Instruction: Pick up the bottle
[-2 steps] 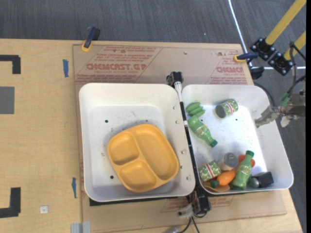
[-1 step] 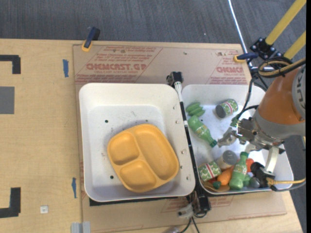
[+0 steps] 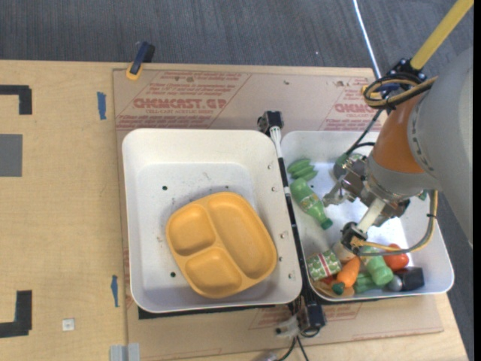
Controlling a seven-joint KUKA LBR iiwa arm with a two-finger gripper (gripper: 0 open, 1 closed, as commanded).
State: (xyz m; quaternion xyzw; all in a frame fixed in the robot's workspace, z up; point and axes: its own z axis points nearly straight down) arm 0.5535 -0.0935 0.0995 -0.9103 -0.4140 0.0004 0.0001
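A green bottle point(image 3: 311, 202) lies on its side in the right bin point(image 3: 440, 280), close to the bin's left wall, with its neck pointing to the lower right. My gripper point(image 3: 340, 188) hangs just to the right of the bottle, over the middle of that bin. A small gap shows between it and the bottle. Nothing can be seen held in it.
A green toy point(image 3: 302, 168) lies just behind the bottle. Along the right bin's front edge sit a carrot point(image 3: 347, 271), a red piece point(image 3: 399, 260), green pieces point(image 3: 378, 274), a dark piece point(image 3: 412, 279) and a small labelled can point(image 3: 323, 264). The left bin point(image 3: 150, 156) holds a yellow divided plate point(image 3: 220, 243).
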